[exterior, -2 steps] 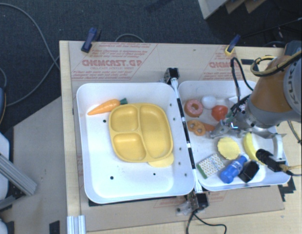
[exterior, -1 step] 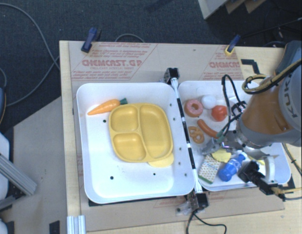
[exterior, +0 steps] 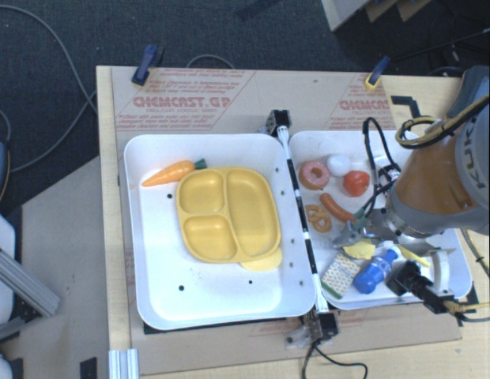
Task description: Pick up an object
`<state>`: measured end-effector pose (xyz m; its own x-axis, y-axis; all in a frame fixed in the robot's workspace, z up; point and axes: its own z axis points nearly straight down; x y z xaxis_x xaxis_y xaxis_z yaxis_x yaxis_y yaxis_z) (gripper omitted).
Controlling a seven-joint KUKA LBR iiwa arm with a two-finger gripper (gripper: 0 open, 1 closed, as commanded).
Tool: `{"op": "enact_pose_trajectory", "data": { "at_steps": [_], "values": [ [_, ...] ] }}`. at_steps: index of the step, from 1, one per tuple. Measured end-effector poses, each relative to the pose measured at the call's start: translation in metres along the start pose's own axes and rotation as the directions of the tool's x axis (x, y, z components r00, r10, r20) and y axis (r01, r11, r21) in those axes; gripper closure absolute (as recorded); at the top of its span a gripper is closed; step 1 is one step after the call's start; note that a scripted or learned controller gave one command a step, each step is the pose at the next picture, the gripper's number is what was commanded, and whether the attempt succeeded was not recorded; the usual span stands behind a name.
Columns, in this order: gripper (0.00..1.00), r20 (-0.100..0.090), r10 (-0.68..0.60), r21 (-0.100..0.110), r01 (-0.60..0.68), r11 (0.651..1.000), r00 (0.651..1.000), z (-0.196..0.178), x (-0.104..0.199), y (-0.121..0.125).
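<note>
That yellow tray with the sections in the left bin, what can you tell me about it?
The yellow tray looks like smooth, slightly glossy plastic, with rounded corners and three hollows: two longer ones at the far side and one at the near left. Nothing lies in them. It sits flat, slightly turned, in the middle of the left bin. A toy carrot lies at its far left corner, and a pale yellow piece pokes out from under its near edge.

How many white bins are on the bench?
2. The left bin holds a yellow divided plate and a toy carrot. The right bin holds small toy foods, with the arm over it.
</note>
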<state>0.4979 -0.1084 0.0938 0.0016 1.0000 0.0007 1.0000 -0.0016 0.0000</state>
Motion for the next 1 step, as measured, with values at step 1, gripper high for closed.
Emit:
{"op": "enact_pose_trajectory", "data": {
  "at_steps": [1],
  "values": [
    [1.0,0.0,-0.003,-0.001,0.003,1.0,1.0,-0.091,0.0528,0.0267]
  ]
}}
